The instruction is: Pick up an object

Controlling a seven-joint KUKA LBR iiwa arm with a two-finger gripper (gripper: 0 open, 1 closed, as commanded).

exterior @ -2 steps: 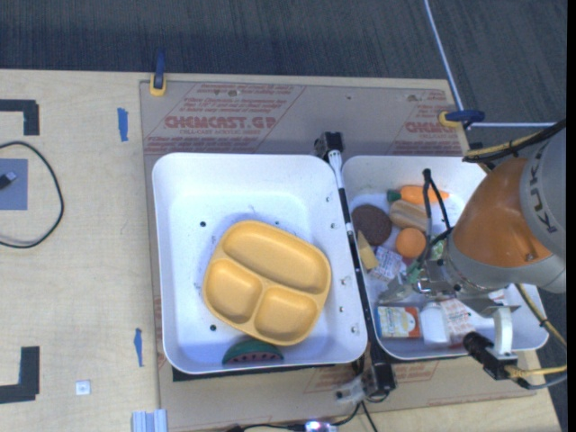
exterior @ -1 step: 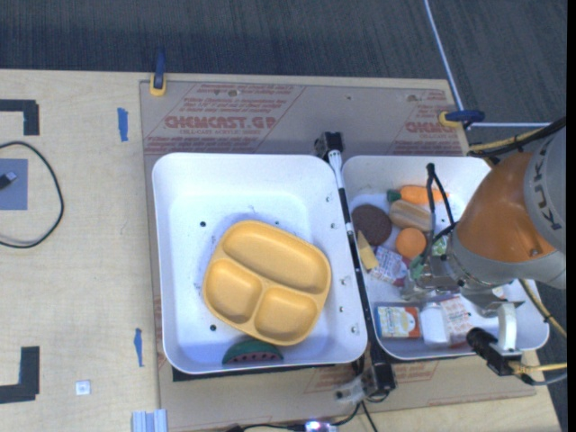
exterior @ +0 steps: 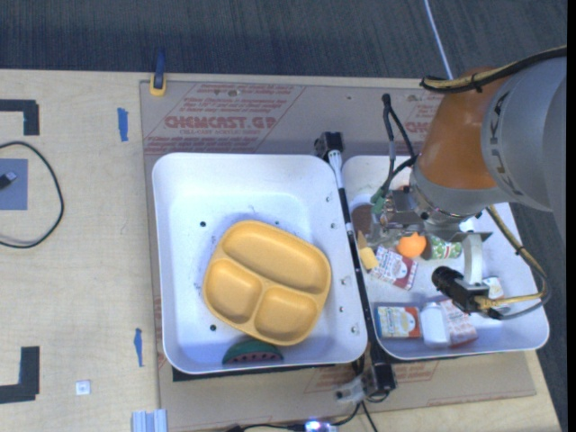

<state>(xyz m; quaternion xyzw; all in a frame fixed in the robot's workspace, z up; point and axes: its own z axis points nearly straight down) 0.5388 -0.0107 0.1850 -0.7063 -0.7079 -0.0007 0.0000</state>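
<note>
the pincer hangs low over the right bin, in that bin's upper left part, tucked under the grey wrist and orange band of the arm. seen from this slant it is lost among its own parts, so i cannot tell how far open it is, nor whether it has hold of anything. just below it lies a small orange ball, the thing nearest to it; whether the two touch cannot be told. touching the ball on its lower left is a red and white packet, lying flat and tilted. left of the packet, against the bin's left wall, sits a small yellow piece. right of the ball lies a green and white wrapper, partly under the arm. along the near side of the same bin a carton with an orange picture lies flat, and just beside it, to the right, a white and red box. the left bin stands side by side with the right one. it holds a yellow plate with three hollows, lying face up and turned at an angle near the middle. a melon slice lies at the near wall, just below the plate's edge. both bins rest on a pale wooden bench.
</note>
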